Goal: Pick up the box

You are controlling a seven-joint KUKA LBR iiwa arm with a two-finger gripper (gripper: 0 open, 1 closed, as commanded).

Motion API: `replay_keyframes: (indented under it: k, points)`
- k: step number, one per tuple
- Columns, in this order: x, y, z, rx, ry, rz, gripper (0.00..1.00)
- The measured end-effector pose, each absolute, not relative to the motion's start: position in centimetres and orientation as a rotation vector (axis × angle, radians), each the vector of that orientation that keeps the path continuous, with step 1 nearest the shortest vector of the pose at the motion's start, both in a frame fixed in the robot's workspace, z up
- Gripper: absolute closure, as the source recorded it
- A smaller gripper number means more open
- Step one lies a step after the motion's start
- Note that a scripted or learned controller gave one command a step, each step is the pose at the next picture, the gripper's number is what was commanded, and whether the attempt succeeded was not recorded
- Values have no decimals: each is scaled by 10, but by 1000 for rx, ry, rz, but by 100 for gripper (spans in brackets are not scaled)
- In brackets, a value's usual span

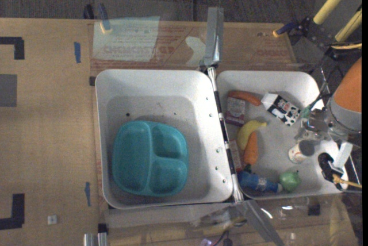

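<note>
A small white box with black print [282, 108] lies tilted in the upper middle of the right bin [270, 79]. My gripper [309, 134] hangs at the bin's right side, below and to the right of the box and apart from it. It hovers just above a white cup [297, 153]. The grey arm with its orange band [352, 95] comes in from the right edge.
A flat mauve packet [234, 110], an orange sausage-shaped toy [245, 97], a banana [250, 129], a carrot [251, 149], a blue bottle [256, 183] and a green fruit [290, 180] share the right bin. The left bin [115, 89] holds a teal divided plate [150, 157].
</note>
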State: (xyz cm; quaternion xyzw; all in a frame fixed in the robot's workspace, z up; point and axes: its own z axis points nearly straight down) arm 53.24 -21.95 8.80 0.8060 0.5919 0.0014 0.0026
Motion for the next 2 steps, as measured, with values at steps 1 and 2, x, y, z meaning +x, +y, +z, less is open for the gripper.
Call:
replay_keyframes:
  k: [1,2]
  points:
    - [527,-124,222,2561,1819,0,100]
    - [527,-124,222,2561,1819,-1,0]
